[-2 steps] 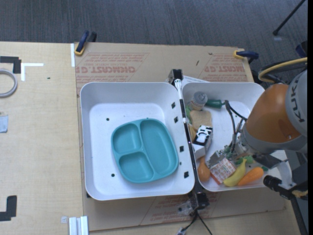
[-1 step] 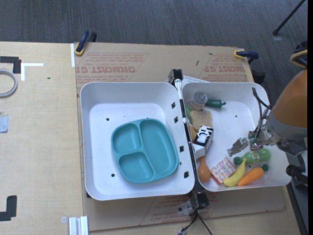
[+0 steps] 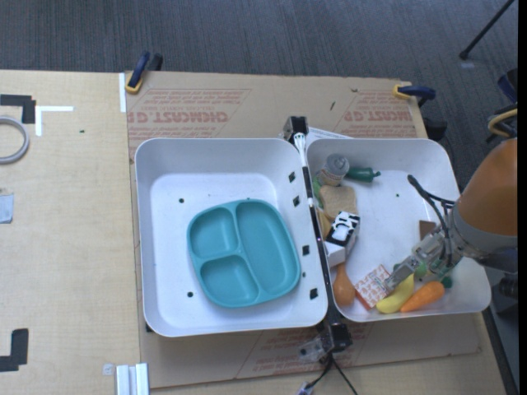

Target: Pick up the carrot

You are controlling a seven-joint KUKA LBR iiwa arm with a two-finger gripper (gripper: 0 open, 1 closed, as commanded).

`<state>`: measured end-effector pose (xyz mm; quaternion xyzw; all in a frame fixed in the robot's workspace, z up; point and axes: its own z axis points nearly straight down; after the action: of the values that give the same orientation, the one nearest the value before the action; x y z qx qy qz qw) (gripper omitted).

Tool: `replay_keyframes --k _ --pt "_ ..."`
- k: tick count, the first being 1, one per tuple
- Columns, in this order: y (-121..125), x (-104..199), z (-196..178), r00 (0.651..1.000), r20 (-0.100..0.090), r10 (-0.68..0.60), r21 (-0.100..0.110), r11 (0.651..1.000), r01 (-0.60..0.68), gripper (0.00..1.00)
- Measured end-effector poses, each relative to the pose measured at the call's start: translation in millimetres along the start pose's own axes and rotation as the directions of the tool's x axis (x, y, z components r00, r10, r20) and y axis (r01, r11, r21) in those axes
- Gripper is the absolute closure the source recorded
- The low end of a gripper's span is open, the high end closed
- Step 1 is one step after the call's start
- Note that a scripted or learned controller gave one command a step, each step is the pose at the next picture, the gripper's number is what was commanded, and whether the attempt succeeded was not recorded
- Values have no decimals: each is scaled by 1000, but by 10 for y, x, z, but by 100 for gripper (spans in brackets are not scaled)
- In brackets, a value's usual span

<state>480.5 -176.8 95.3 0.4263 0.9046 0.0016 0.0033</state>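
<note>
The orange carrot (image 3: 423, 297) lies in the front right corner of the right bin (image 3: 434, 161), close to the front wall. A yellow piece of toy food (image 3: 395, 296) touches its left end. My gripper (image 3: 426, 268) hangs low just above and behind the carrot, reaching in from the right under the grey wrist and orange band. It looks close to the carrot and the yellow piece, but nothing shows as held in it.
In the right bin there are also a red-and-white packet (image 3: 372, 285), an orange rounded item (image 3: 343, 290), a black-and-white box (image 3: 342, 227), a tan piece (image 3: 338, 197), a grey can (image 3: 336, 168) and a green item (image 3: 361, 173). A teal divided plate (image 3: 243, 252) sits in the left bin (image 3: 165, 151).
</note>
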Motion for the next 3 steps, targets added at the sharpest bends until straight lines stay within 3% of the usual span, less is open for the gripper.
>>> replay_keyframes --k 1,2,3 --pt "41 19 -7 922 8 -388 -1 922 388 0" --pt "541 642 -236 869 -5 -496 2 869 496 0" --pt "481 632 33 988 -6 -153 5 988 153 0"
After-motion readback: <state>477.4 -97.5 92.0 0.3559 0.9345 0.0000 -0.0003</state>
